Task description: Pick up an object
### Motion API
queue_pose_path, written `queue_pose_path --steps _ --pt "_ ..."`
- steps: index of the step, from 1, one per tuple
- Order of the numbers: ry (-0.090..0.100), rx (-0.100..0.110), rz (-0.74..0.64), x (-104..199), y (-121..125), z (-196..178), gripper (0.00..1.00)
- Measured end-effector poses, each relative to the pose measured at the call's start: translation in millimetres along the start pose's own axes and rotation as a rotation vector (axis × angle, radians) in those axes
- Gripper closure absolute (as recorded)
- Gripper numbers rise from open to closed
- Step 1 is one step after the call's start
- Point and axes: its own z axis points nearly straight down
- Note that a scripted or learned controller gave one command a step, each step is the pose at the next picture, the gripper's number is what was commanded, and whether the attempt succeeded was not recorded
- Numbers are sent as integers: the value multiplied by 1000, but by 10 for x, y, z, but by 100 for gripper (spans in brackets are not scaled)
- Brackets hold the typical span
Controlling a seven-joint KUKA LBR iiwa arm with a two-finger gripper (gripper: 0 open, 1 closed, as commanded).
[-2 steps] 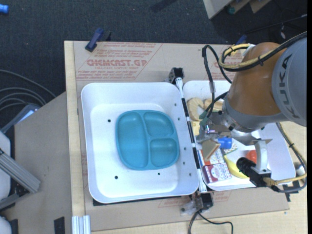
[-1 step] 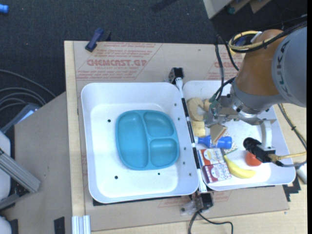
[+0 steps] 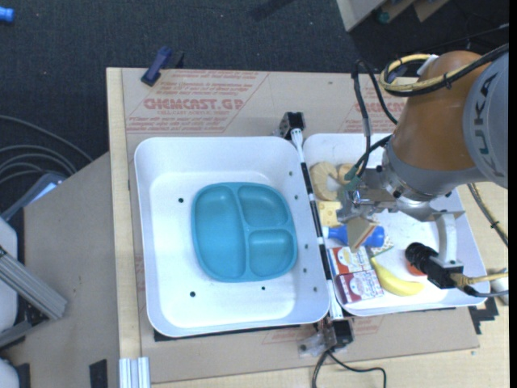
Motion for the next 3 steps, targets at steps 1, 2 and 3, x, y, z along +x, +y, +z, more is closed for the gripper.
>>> queue_pose_path --steps 1,2,3 --pt "-2 -4 1 -546 209 52 100" --pt "0 0 0 13 -120 -246 100" --pt "-1 1 2 -440 209 443 100"
